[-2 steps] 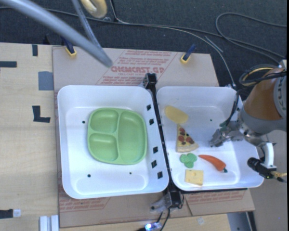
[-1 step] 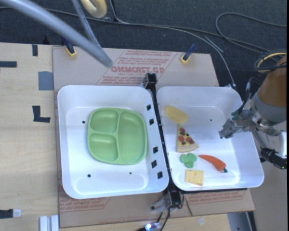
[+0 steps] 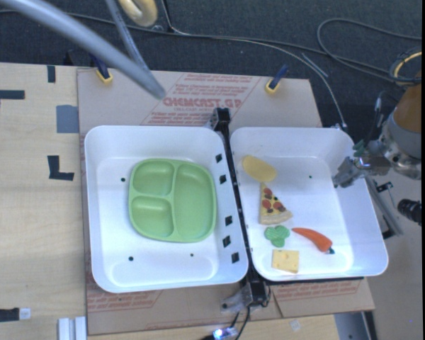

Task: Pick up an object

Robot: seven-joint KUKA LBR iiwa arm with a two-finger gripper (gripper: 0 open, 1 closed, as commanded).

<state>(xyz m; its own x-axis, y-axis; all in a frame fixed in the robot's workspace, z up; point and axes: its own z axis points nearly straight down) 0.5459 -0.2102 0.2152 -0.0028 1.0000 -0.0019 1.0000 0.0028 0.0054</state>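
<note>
Fingers (image 3: 345,173), state indiscernible, at right bin (image 3: 361,211) rim; five food pieces left of them; one green plate (image 3: 173,199) farther left.

A green divided plate (image 3: 173,200) lies in the left white bin (image 3: 99,211), on a cardboard sheet (image 3: 198,94) covering the tabletop (image 3: 28,211).

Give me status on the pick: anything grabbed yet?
Done: nothing lifted. The yellow piece, pizza slice, green piece, carrot and cheese block all lie on the right bin's floor. In hand: the gripper sits at that bin's right rim, above the wall, with no item between its fingers. Left: move over an item, descend, close, lift. The green plate lies in the left bin.
</note>
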